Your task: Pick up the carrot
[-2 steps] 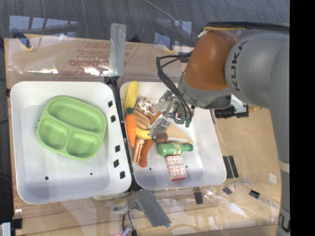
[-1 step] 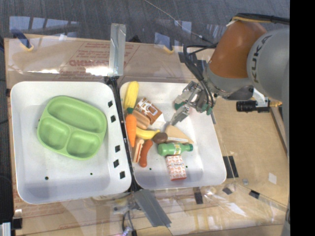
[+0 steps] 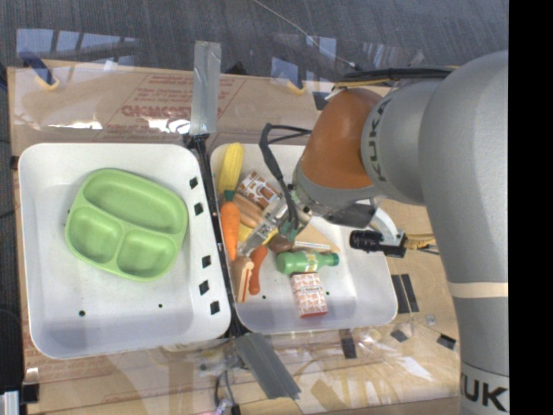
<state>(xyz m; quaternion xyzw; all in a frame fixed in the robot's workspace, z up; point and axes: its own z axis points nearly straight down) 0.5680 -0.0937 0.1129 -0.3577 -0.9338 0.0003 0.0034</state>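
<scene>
Cardboard-covered bench, right shallow white bin (image 3: 371, 305): smooth tapered orange carrot (image 3: 230, 229) lies along its left wall, two-finger gripper (image 3: 270, 228) just beside it (grip state unclear), likely stiff, light, slippery—best pinched across the thick middle.

Dark grey ribbed carpet floor (image 3: 112, 3) across far side. Bench top covered by brown cardboard sheet (image 3: 112, 102) under clear plastic film (glare patches along far edge). Grey tape strip (image 3: 206, 85) runs from far edge toward centre; another grey tape piece (image 3: 268, 366) at near edge.
</scene>
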